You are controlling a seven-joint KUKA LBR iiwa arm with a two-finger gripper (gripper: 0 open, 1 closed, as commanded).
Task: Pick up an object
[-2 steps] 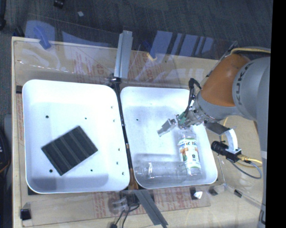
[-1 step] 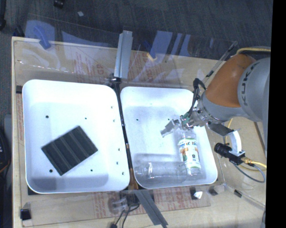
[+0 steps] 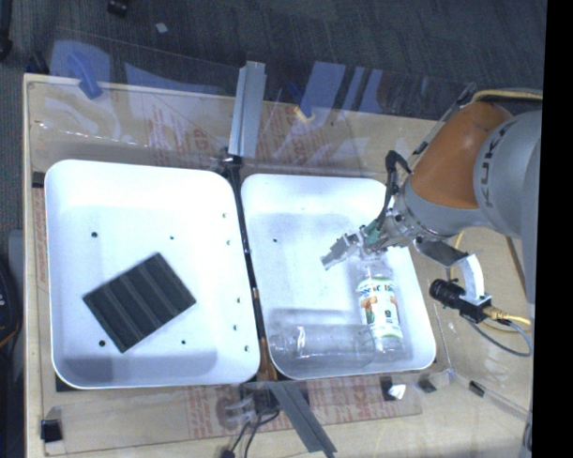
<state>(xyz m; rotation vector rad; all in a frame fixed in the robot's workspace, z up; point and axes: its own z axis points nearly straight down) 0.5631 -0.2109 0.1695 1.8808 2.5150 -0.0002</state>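
Observation:
In the right bin (image 3: 297, 205) a small clear bottle with a white, green and orange label (image 3: 379, 306) lies near the right wall. Along the bin's front wall lies a clear plastic bottle (image 3: 325, 339) on its side. My gripper (image 3: 347, 249) hangs over the middle of the right bin, just above and left of the labelled bottle's top, pointing left. Nothing shows between its fingers. A dark ribbed rectangular pad (image 3: 138, 301) lies flat in the left bin (image 3: 81, 197).
The arm's orange band (image 3: 453, 163) and grey wrist reach in over the right bin's right wall. A black cable and connector (image 3: 462, 297) hang beside that wall. A metal post (image 3: 246, 109) stands behind the divider between the bins.

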